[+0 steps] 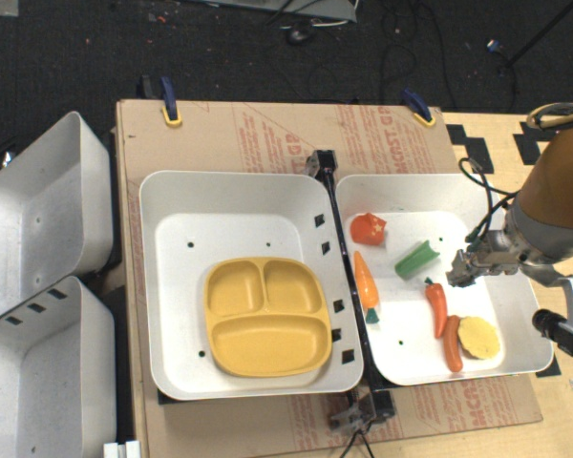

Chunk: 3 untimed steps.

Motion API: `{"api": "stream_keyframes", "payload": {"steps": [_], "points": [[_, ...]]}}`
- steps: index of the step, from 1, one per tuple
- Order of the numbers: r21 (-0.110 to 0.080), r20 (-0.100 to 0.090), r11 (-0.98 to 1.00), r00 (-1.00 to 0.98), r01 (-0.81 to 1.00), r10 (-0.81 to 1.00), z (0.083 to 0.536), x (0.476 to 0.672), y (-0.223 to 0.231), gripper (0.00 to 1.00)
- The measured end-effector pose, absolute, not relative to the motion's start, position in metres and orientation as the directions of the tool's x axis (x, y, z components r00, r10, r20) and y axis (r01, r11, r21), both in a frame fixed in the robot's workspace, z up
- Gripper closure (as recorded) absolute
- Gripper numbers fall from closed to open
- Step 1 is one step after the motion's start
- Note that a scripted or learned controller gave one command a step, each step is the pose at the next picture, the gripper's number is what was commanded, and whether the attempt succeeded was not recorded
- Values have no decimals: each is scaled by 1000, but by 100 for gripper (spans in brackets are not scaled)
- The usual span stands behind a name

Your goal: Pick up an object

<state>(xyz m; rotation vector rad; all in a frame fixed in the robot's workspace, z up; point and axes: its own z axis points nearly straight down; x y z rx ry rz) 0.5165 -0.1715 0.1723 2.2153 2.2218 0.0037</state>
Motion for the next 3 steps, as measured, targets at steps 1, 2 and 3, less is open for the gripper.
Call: {"api": "stream_keyframes", "payload": {"steps": [1,2,3], "points": [[6,-3,3,-3,1000,1000,230,524,-179,100],[3,-2,3,-3,1000,1000,256,525,-179,100],[0,1,6,-6,1000,1000,246,526,-133,100]]}}
